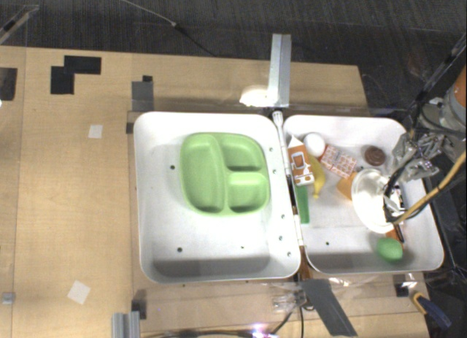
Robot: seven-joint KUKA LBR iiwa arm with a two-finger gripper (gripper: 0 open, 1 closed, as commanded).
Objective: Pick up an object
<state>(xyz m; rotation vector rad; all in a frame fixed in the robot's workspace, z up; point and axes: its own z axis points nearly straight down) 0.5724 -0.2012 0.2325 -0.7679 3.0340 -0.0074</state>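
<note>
Risk, near to far. Lower right of frame: green ball (390, 250) sits by the front-right corner of the right bin (343, 258), close to the wall; if targeted, it prob. rolls off or a finger strikes the rim. Above it, white bowl (372, 199) lies just beside the gripper (408, 161); a descent here could clip its rim and tip it. Mid-bin items crowd together: green stick (302, 205), banana (318, 176), orange box (298, 161), pink pack (339, 160), so a grab could catch two or shove neighbours. Brown disc (374, 155) is flat, hard to pinch.

Pose: arm enters at right edge, wrist over bin's right wall, cables trailing. Jaw state: can't tell, too cluttered. Nothing visibly held. Left bin (157, 256) holds green tray (222, 172).
</note>
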